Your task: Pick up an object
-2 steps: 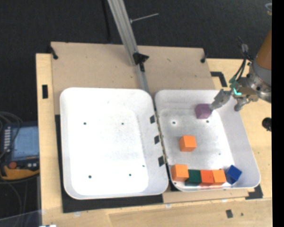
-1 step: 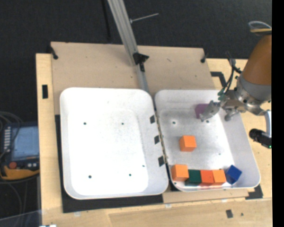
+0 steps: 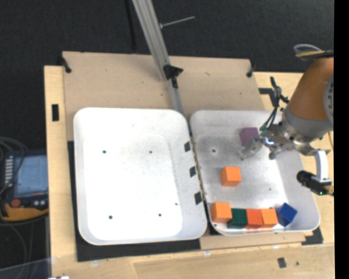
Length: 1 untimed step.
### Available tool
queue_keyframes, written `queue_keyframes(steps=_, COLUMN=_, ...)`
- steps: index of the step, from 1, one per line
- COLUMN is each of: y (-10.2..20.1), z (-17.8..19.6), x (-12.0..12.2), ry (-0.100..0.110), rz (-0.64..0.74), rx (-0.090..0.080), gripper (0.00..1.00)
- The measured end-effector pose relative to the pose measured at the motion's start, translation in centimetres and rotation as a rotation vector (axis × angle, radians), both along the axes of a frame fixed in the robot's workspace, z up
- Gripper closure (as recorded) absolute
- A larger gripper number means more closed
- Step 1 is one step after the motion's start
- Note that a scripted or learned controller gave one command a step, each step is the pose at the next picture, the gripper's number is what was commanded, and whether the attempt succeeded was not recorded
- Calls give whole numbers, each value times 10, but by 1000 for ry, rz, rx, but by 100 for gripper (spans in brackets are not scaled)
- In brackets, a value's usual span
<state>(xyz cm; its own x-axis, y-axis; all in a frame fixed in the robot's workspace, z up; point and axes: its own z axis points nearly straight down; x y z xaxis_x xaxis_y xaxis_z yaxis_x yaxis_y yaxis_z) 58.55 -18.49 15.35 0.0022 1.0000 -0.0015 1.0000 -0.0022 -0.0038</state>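
- White plastic forms both shallow bins: the left bin (image 3: 93,156) takes up the middle-left of the frame, and the right bin (image 3: 212,127) sits against it at centre-right.
- Coming in from the right edge, the grey arm (image 3: 311,106) with its orange band reaches over the upper right part of the right bin.
- At the arm's end, the gripper (image 3: 253,148) hangs low over the bin floor, pointing toward the lower left of the frame; whether its fingers are apart or together cannot be told at this angle.
- Just above and touching the gripper tip in the picture lies a purple block (image 3: 248,135), in the upper middle of the right bin; nothing shows it clamped.
- Below the gripper, an orange cube (image 3: 231,175) stands alone near the bin's centre, clear of the tool.
- Along the bin's lower wall runs a row of blocks: an orange block (image 3: 222,211), a green block (image 3: 239,217), two more orange blocks (image 3: 262,217) and a blue block (image 3: 287,213) at the right end.
- A slanted metal rail (image 3: 154,34) runs from the top of the frame down to the gap between the bins.
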Motion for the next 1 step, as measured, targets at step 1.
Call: queue_keyframes(steps=1, y=-1, z=-52, x=-1, ry=0, rz=-1, rx=0, gripper=0)
